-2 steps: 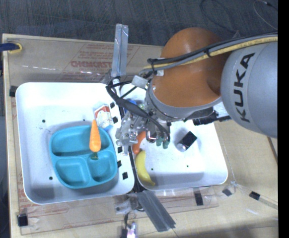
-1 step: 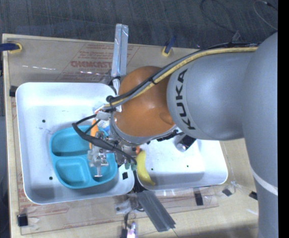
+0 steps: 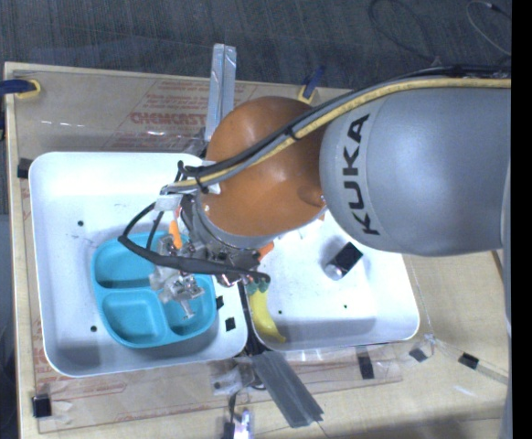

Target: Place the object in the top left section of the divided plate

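We've got the gripper (image 3: 186, 291) hanging over the blue plate (image 3: 129, 323) in the left bin (image 3: 56, 245), right by the plate's right edge. What it's meant to place, we can't make out. A banana (image 3: 264, 318) lies against the right bin's (image 3: 376, 309) left wall, a black block (image 3: 343, 260) mid-bin. Plenty of bare floor left of the plate.

the arm (image 3: 421, 172) is a thick, rounded grey casing with "kuka" lettered in black down its side. a glossy orange band (image 3: 261, 167) sits above the wrist. yellow and black cables (image 3: 339, 108) run along it, and thin black wires loop beneath.
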Controlling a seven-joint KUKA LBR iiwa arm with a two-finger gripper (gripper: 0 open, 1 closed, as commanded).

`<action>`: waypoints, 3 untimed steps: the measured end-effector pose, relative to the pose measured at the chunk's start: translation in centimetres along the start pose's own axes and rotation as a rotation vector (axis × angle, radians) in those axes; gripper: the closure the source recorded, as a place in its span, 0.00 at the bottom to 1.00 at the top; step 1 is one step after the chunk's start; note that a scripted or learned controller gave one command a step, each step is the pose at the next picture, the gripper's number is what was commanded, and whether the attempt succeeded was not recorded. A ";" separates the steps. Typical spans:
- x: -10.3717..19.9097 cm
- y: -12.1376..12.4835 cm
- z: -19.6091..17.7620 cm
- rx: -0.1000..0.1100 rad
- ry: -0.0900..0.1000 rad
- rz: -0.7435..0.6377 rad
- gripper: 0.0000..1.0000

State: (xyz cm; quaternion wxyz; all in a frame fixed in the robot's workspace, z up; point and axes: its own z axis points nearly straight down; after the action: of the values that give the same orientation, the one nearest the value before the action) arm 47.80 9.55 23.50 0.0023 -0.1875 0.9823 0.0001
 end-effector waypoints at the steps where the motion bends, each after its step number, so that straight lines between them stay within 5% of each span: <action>1: -2.6 -3.3 4.5 -0.001 0.006 -0.038 1.00; 2: 0.0 -2.0 1.7 0.000 0.006 0.187 1.00; 3: 0.3 -2.4 1.4 0.000 0.002 0.039 1.00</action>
State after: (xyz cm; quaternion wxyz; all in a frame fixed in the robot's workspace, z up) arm 48.44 7.20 22.11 0.0014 -0.1684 0.9857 0.0000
